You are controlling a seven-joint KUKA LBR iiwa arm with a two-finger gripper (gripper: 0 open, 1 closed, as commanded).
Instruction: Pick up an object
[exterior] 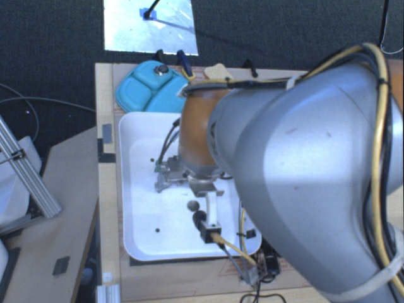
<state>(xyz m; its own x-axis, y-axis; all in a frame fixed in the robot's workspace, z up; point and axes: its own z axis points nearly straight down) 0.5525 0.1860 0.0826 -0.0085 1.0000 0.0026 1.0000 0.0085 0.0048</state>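
Reaching in over the white bin [142, 232], the arm [303, 169] hides its gripper, so its grasp cannot be told, and no object to pick shows on the bin's bare floor; the approach step seems underway, and next calls for locating a target.

A light blue, rounded object [150, 87] with a moulded, lobed top and a small grey knob near its upper middle lies beyond the far edge of the white bin [136, 188], touching or just overlapping its rim. Its right side passes behind the arm's orange band [194, 131].
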